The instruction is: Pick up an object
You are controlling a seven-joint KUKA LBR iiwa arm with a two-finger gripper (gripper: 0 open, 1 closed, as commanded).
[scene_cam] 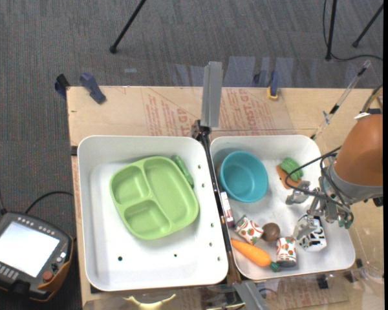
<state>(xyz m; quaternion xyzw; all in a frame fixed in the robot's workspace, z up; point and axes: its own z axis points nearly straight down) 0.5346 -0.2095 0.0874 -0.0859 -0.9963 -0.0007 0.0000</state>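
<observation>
OK, we see the gripper (312,206) low over the right bin (271,142), just above the black-and-white cow-print cup (313,234); we can't tell its state from here. Along that bin's near side lie a carrot (251,252), two patterned cups (248,227) and a brown ball (271,230), with the teal bowl (244,176) behind. The green divided plate (154,196) sits in the left bin (97,237).

Arm (367,154) cut off at right edge; tool (315,206) fingers indistinct over black-and-white object (312,234).
</observation>
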